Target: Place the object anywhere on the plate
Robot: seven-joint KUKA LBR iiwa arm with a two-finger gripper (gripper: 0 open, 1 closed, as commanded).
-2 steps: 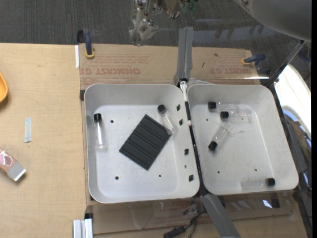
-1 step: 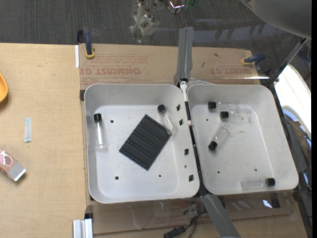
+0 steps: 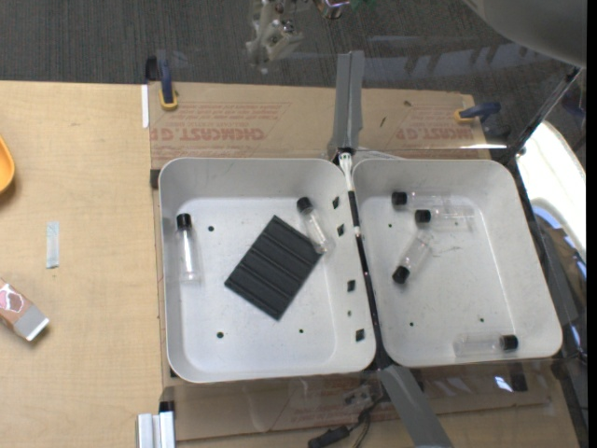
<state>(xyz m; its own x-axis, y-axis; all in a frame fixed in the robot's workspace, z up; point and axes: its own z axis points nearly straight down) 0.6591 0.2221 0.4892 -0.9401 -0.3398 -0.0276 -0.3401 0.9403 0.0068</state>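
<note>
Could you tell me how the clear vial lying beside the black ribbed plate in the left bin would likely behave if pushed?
The vial is a slim cylinder lying on its side, so it would probably roll. It looks clear and thin-walled, so likely light and perhaps slippery. Its lower end lies right by the black plate, which might stop it.

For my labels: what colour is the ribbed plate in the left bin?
Black plate, seen in the camera view.
</note>
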